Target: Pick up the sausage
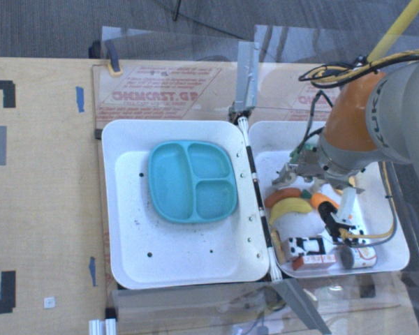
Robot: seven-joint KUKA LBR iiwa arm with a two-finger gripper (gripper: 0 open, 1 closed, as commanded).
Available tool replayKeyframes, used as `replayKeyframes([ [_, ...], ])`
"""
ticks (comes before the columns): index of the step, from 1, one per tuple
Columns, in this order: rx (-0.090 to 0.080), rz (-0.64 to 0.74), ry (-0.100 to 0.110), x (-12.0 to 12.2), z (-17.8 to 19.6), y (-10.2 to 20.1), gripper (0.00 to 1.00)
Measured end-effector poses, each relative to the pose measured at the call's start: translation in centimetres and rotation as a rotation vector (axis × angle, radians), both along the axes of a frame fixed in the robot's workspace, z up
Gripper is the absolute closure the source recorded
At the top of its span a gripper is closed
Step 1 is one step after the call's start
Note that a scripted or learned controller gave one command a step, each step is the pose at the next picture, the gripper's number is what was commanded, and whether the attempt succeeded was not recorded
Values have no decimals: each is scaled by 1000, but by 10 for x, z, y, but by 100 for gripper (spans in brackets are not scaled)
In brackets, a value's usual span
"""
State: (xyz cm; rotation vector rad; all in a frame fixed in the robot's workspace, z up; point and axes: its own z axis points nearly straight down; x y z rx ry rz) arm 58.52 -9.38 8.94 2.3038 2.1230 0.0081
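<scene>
KUKA arm reaching from the right over the right bin point(398, 257), its gripper point(293, 179) low above a crowded cluster; whether the jaws are spread or pressed together cannot be told. The reddish-brown sausage point(281, 196) lies at the cluster's left, touching a banana point(291, 207), with a carrot point(325, 201) just beside. Risk: such crowding may yield a neighbour, or a glancing closure that rolls the sausage away.

Plate point(193, 181) in left bin point(122, 208); sausage point(283, 195), banana point(292, 206) & other items in right bin point(398, 246).
</scene>
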Motion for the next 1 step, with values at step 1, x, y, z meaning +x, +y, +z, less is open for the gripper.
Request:
replayKeyframes([
  [1,0,0,0,0,0,0,0],
])
